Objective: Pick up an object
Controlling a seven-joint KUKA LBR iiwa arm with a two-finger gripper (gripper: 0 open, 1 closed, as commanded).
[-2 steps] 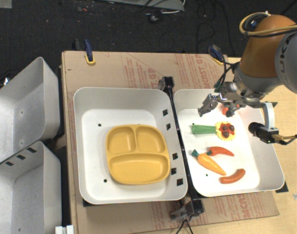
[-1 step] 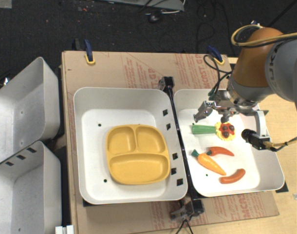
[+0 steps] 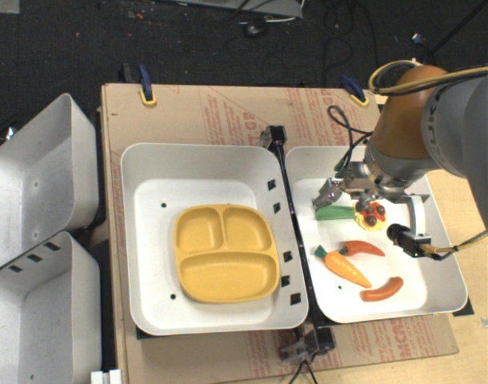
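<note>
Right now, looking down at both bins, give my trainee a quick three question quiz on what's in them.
1. True or false: the yellow divided plate lies in the left bin.
2. Which food lies nearest the right bin's front edge? A carrot B sausage C green item
3. Fill in: the end effector is above the ___ bin.

Key: 1 true. 2 B, the sausage. 3 right.
</note>
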